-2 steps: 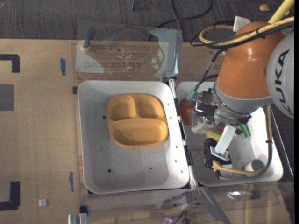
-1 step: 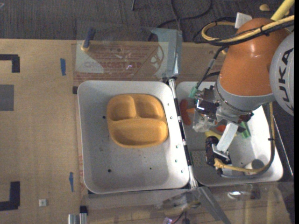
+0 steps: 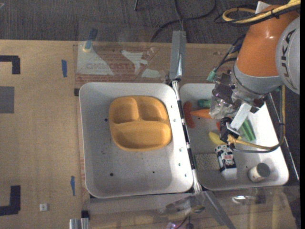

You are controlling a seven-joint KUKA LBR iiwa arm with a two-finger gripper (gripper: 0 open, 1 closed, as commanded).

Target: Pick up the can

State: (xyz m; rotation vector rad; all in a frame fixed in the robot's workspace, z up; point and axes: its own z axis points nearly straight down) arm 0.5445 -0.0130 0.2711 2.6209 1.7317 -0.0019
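Camera view, end effector (image 3: pixel 224 109) over right bin (image 3: pixel 276 128), grip state unclear, can (image 3: pixel 259 171) apart.

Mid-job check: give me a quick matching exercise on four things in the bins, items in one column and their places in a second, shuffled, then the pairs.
Things:
1. Yellow-orange plastic divided plate
2. Small beige cylindrical can
3. Black-and-white printed carton
4. Orange carrot-shaped toy

Places:
A. Near right corner of the right bin
B. Far left part of the right bin, near the divider
C. Middle of the left bin
D. Near edge of the right bin, left of the can

Pairs: 1-C, 2-A, 3-D, 4-B
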